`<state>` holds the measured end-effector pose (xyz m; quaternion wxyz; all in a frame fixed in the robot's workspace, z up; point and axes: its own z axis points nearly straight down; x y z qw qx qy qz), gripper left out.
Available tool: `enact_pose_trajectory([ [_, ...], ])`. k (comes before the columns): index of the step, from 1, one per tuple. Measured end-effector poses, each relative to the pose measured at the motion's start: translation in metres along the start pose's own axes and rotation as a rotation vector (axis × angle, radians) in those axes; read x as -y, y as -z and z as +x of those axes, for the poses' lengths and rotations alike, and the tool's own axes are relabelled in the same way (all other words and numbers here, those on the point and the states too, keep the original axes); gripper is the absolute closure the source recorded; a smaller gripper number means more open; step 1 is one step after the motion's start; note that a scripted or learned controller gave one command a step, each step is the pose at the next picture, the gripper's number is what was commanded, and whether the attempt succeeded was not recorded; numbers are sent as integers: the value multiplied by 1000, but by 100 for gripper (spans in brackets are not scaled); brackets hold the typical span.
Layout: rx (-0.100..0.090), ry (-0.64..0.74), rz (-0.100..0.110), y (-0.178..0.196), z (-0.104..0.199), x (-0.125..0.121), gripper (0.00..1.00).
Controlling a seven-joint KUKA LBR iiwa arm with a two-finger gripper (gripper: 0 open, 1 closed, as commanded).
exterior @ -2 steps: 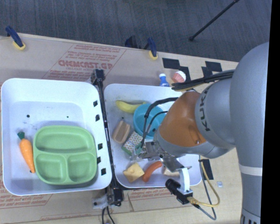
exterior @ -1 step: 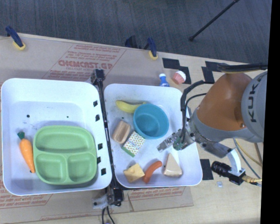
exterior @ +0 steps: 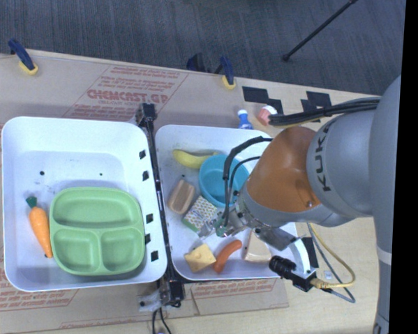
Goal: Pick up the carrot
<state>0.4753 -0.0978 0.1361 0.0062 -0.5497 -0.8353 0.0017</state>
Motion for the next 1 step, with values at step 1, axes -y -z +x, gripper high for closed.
enact_pose_trajectory([
  [1,4,335,-1,-45,-47,19,100],
])
